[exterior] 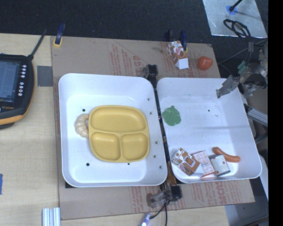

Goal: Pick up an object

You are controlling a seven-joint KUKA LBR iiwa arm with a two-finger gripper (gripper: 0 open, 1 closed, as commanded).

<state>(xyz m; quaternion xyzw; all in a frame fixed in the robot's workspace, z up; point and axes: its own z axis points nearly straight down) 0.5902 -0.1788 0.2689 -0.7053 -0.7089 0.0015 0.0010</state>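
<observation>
Left of the gripper point(226, 89), a green lump point(171, 116) lies in the right bin point(203, 93); whether the gripper grasps anything cannot be told.

Both bins are white: the left bin point(70, 126) carries a yellow divided tray point(119, 133) with a pale tan piece point(81, 125) against the tray's left edge, and the right bin point(226, 117) has a green lump point(171, 116) near its left edge. Along its bottom edge lie red-and-white printed cartons point(192, 161) and an orange sausage point(225, 155). The brown cardboard point(104, 51) beneath bears faint red print, and a red ball point(204, 62) sits on it
</observation>
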